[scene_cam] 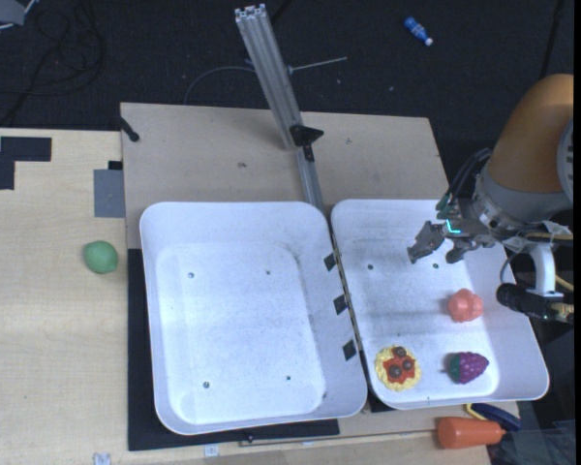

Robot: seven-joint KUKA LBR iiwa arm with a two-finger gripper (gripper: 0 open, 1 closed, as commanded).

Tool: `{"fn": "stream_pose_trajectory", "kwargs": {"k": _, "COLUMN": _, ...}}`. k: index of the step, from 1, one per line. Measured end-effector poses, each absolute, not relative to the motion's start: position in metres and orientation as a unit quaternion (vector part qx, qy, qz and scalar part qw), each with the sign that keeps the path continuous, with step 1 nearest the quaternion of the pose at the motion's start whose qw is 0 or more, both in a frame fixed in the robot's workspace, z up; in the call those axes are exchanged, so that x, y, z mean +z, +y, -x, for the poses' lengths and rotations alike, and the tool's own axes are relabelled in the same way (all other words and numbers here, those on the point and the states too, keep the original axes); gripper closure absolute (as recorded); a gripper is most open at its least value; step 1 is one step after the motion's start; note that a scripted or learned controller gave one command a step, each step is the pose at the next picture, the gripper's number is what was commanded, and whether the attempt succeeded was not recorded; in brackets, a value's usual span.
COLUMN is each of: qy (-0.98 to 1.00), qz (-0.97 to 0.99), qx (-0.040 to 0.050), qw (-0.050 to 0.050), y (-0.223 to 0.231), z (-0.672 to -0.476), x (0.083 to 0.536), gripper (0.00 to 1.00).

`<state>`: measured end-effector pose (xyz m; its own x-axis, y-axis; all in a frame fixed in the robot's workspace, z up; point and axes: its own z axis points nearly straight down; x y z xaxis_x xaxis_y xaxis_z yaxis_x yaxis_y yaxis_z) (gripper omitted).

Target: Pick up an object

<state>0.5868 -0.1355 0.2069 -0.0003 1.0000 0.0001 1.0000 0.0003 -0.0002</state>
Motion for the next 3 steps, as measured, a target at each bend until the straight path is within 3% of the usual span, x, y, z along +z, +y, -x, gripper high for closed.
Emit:
{"fn": "stream_pose_trajectory", "kwargs": {"k": 1, "qy": -0.707, "qz": 0.707, "qx": 0.0001, "qw": 0.000, "y": -0.136, "z": -0.587, "x": 0.207, "gripper": 0.00}}
{"fn": "stream_pose_trajectory", "kwargs": {"k": 3, "qy": -0.707, "qz": 0.707, "qx": 0.0011, "qw": 0.001, "y": -0.136, "z": -0.580, "x": 0.093, "gripper": 0.00}}
